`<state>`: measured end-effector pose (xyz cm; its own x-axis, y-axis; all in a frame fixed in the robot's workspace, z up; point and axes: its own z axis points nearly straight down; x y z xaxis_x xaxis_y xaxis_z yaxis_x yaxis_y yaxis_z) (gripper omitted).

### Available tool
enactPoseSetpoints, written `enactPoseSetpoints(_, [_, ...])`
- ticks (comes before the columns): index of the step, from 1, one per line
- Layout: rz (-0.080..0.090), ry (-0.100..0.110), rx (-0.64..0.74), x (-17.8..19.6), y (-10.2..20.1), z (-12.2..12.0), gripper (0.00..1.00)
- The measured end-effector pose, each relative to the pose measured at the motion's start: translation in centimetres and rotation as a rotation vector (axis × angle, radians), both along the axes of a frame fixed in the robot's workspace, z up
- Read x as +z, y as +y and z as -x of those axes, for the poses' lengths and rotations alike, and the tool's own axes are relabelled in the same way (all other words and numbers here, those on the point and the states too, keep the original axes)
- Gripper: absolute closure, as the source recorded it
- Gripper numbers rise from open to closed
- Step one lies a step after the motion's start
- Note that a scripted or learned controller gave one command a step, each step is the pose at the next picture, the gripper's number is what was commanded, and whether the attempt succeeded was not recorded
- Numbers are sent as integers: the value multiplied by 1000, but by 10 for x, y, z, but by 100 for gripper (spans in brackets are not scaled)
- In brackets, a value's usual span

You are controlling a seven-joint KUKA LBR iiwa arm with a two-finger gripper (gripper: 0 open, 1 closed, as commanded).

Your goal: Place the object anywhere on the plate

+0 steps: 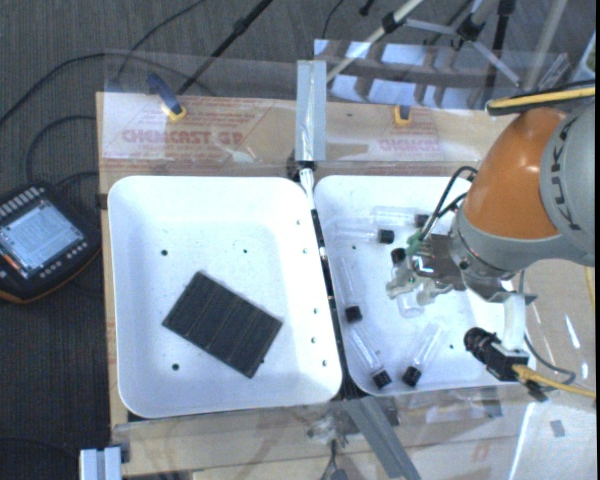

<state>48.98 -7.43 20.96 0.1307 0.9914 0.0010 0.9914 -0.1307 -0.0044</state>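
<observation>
- End effector (412, 280): low over the right bin (450, 193), at right of frame; whether it is apart or together cannot be told.
- Objects: clear vials with black caps (363, 348) scattered in the right bin; which one is targeted is unclear.
- Plate (222, 324): dark ribbed rectangle in the left bin (150, 208), lower left.
- Advice: secure one vial squarely, lift clear of the bin walls, release over the plate's middle.
</observation>
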Motion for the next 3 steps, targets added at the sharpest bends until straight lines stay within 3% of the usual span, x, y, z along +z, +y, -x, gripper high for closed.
enactPoseSetpoints(1, [1, -1, 209, 49, 109, 6, 100])
enactPoseSetpoints(2, [0, 1, 446, 13, 195, -11, 100])
enactPoseSetpoints(3, [2, -1, 529, 11, 252, -58, 100])
